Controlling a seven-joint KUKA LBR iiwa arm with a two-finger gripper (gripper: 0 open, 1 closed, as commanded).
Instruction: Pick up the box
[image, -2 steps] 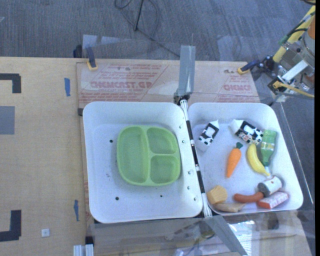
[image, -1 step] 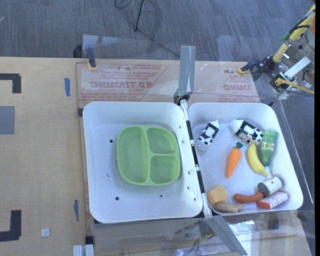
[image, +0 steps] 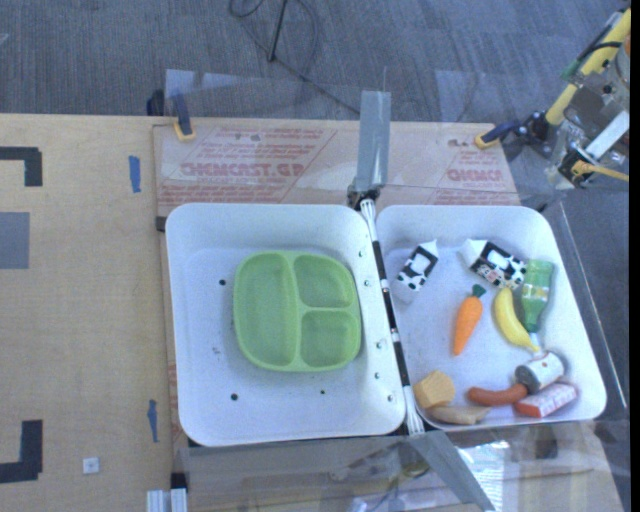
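Locate the box (image: 548, 400) at 5 o'clock in the right bin (image: 574, 262), close against the wall. A can (image: 538, 372) touches it at 11 o'clock, and a sausage (image: 495, 394) lies at 9 o'clock. Expect a failed closure: the wall and can probably leave little clearance. Do not confuse the box with the cartons (image: 497, 265) at 12 o'clock.

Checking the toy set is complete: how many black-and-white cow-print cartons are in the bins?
2, both in the right bin: one carton near its left wall, the other carton further right, beside the green pack. Nothing seems to hide more.
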